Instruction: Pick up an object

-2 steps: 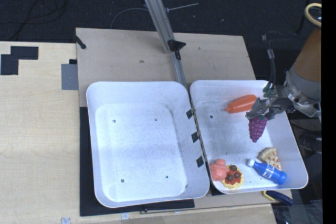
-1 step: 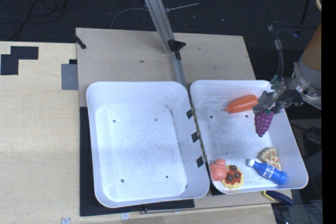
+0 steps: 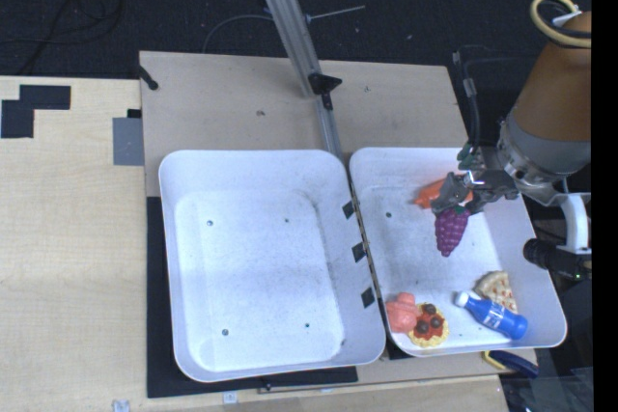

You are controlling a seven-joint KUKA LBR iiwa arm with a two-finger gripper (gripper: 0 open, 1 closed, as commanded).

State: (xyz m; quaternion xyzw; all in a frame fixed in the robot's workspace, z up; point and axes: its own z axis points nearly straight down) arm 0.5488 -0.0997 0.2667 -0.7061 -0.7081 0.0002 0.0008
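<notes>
We see even, fairly bright light from above. The two white bins (image 3: 256, 265) read almost washed out, with a soft grey shadow across the left bin's floor. The dark floor behind the table (image 3: 241, 101) swallows detail. The whole frame is slightly soft and grainy, and small toys blur at their edges.

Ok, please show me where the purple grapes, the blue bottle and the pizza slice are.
purple grapes (image 3: 450, 229): camera view, middle of the bunch.
blue bottle (image 3: 500, 317): camera view, middle of its body.
pizza slice (image 3: 499, 286): camera view, its visible top surface.
</notes>
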